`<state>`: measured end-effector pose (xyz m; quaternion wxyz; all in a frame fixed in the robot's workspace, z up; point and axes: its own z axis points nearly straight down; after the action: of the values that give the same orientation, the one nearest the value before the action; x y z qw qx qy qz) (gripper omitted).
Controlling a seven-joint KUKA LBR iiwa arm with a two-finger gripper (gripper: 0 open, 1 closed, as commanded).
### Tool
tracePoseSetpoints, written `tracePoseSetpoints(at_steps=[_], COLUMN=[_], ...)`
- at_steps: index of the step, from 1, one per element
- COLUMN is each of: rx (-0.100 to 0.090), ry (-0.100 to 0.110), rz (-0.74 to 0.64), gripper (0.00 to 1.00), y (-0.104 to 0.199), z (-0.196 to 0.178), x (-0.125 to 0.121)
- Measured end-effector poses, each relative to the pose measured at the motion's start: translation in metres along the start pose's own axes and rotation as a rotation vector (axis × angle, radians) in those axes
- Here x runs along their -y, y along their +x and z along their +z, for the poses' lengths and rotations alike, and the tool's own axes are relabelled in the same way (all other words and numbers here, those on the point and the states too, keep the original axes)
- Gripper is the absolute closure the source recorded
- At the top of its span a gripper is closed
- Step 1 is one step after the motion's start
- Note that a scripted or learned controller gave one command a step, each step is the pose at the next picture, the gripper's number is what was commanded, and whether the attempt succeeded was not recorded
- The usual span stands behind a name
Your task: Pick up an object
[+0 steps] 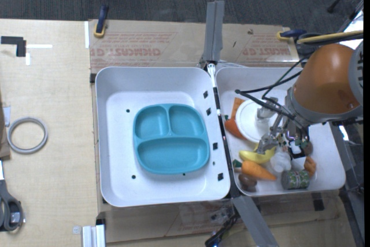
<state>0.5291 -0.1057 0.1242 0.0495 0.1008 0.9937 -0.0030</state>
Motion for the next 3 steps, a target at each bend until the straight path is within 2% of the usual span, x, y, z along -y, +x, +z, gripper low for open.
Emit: tracePoseSetpoints(at_steps=[1,3], rx=[0.0,0.002], ry=[-0.002,0.002], rz=[0.108,0.105], gripper=[0.0,0.0], y=[0.0123,0.0219], z=[-0.0006,-0.001], x=[0.0,-0.0041])
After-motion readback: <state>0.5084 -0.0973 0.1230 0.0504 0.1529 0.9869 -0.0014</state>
